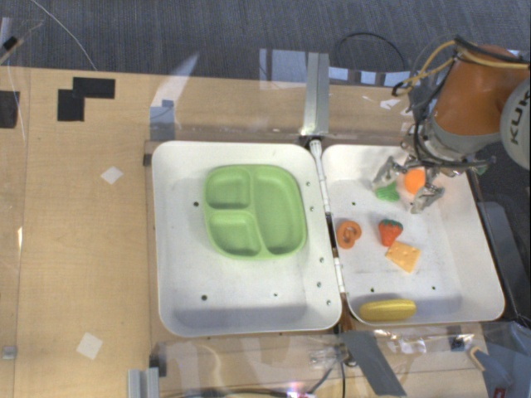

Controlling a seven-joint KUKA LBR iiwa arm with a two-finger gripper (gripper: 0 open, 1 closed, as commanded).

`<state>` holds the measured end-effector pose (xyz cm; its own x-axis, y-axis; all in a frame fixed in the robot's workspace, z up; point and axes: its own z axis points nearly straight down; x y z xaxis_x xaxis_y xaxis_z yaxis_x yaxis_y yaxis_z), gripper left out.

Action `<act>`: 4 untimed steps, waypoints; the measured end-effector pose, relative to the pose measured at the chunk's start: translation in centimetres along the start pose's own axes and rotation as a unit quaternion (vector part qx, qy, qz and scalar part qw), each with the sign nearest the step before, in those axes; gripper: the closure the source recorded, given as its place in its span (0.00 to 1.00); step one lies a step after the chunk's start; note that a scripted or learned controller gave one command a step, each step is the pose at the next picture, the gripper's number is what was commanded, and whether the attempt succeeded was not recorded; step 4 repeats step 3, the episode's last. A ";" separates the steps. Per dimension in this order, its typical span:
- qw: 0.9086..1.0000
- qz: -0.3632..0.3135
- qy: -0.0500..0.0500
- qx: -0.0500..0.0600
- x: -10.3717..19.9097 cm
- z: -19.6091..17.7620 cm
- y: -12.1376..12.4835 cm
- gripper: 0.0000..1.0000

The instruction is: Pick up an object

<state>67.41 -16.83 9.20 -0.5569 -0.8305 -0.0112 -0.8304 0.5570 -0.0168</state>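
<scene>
My gripper [408,184] hangs over the far part of the right bin [465,293]. Its two fingers [385,172] are spread wide, so it is open. An orange toy carrot [413,181] with a green top [387,193] lies between them, and neither finger visibly presses on it. In front of it in the same bin lie a red strawberry [390,232], a yellow cheese wedge [404,257] and a red-orange ring slice [348,234]. A yellow banana-like piece [387,309] rests by the near wall.
The left bin [178,297] holds a green three-compartment plate [253,211] at its middle. A metal divider rail [325,214] runs between the bins. The arm's orange band [473,89] and cables stand over the right bin's far right corner.
</scene>
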 end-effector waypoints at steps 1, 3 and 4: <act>1.000 0.001 -0.004 0.006 -0.3 -1.7 -0.4 1.00; 0.986 0.168 -0.003 0.002 -3.1 -17.6 1.6 1.00; 0.986 0.168 -0.003 0.002 -3.1 -17.6 1.6 1.00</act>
